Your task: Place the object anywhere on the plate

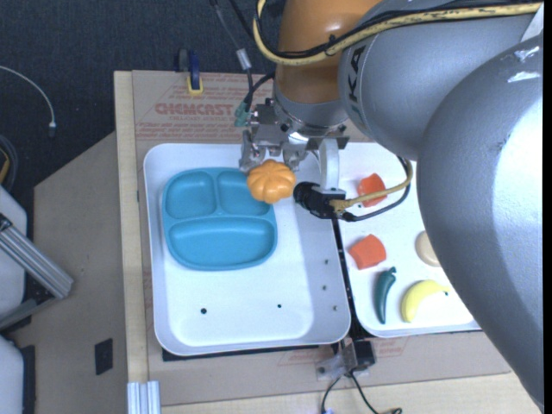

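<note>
From the camera view above the table [129, 231], the grey arm [448, 102] with its orange band [323, 15] fills the upper right and covers part of the right bin [414, 322]. Yellow and black cables loop around the wrist, and a black cable end hangs just right of the gripper. The gripper [269, 164] sits over the far edge of the left bin [250, 317], pinching a small orange pumpkin [271, 182] between its fingers. The pumpkin is rounded, ribbed and matte, like moulded plastic; it hangs over the upper right corner of the blue plate [220, 222]. That plate is a smooth, glossy tray with three compartments, two small ones at the far side and one wide one nearer the camera, lying in the left bin. The right bin holds two red-orange chunks [368, 250], a dark green pepper [384, 291], a yellow banana-like piece [423, 298] and a pale rounded item partly hidden by the arm.
</note>
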Motion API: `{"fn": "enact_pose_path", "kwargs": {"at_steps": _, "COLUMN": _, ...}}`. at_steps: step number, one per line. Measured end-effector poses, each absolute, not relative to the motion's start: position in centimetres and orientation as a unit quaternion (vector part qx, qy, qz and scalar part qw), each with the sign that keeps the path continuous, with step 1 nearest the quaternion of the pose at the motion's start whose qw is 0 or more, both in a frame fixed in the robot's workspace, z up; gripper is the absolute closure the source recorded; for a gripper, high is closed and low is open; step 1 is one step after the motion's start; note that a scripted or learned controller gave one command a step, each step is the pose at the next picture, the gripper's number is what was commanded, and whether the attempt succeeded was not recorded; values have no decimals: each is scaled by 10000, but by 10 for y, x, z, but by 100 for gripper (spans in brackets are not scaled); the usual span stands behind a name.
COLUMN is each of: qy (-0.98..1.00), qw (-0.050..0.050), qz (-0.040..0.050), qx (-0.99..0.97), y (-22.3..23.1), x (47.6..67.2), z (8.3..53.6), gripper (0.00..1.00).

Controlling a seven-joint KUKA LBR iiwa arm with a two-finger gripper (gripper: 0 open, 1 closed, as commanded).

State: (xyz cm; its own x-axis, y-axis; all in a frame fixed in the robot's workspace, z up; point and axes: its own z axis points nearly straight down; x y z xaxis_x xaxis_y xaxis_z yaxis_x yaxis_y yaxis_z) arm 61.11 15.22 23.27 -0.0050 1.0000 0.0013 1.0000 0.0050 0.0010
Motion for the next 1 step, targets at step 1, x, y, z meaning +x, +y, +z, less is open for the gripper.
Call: {"fn": "enact_pose_path", "kwargs": {"at_steps": 1, "qy": -7070, "qw": 15, "qz": 23, "qx": -7072, "y": 148, "x": 610, "z": 216, "gripper": 100}}
